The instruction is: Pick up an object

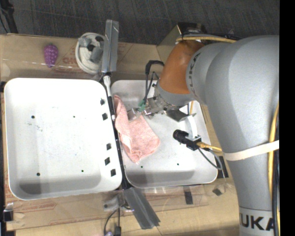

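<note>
Looming largest and closest to the lens, the grey KUKA arm (241, 107) fills the space right of the right bin (187, 173), its orange band (174, 73) bending down toward the gripper (137, 113). That gripper sits low inside the right bin, at the upper edge of the pink cloth (136, 134), and its metal tips seem to meet the fabric there. Whether they are spread or closed I cannot tell; the wrist and the folds blur the detail.

The pink cloth lies crumpled along the right bin's left wall, just beside the divider between the two bins, with its lower end trailing toward the bin's front. A black cable plug (186, 138) hangs over the right bin's floor, to the right of the cloth. The left bin (54, 132) stands touching the right bin's left wall. Beyond the left bin's far edge, a purple toy (50, 54) and a white coil (90, 52) rest on the bench.

My reading is that the grasp step is in hand: the tool is down at the cloth, not yet lifting. Next comes a firm close on a fold, then a straight rise; soft fabric may slip free.
</note>
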Robot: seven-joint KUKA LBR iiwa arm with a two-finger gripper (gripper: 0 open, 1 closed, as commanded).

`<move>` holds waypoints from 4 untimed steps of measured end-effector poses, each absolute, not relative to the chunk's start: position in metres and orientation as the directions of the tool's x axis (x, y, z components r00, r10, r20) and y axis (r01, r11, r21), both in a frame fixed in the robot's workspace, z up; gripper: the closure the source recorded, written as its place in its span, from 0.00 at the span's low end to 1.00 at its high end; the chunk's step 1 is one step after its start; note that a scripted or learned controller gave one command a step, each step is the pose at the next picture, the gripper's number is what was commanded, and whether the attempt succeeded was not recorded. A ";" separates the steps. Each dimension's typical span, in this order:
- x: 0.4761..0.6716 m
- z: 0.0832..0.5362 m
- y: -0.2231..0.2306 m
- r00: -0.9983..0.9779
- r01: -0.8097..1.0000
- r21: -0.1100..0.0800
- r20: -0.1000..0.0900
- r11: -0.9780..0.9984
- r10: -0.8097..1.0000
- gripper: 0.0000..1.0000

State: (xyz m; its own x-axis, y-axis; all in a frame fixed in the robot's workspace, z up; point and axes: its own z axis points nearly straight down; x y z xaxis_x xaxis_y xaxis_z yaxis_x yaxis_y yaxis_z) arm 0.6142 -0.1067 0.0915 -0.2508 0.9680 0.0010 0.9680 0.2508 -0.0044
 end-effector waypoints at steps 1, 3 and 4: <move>0.628 0.093 -0.123 -0.288 0.958 0.001 -0.001 0.288 0.958 0.00; 0.611 0.101 -0.109 -0.335 0.942 -0.005 0.002 0.335 0.942 1.00; 0.611 0.101 -0.109 -0.336 0.942 -0.005 0.001 0.336 0.942 0.00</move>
State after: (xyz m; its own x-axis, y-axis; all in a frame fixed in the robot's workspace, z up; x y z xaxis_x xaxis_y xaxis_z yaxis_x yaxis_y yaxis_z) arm 0.6112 -0.1091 0.1012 -0.3356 0.9420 0.0012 0.9420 0.3356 -0.0048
